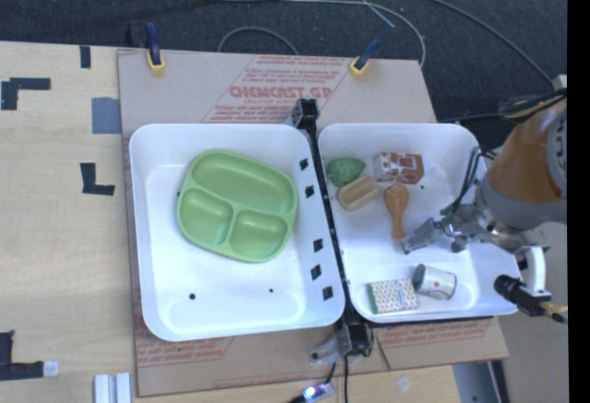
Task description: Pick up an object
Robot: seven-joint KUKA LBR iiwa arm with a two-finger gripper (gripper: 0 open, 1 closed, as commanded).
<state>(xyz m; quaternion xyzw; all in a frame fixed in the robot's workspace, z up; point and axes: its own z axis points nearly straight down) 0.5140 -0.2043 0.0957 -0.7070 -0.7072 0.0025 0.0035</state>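
Bench w/ 2 white bins (147,207); pincer (417,240) in right bin nr drumstick (397,207), finger state unclear.

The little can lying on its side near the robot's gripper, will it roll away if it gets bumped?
Probably. The can lies on its round side on the smooth bin floor, so a nudge could roll it. It looks small, likely light. The flat box beside it might stop a roll that way.
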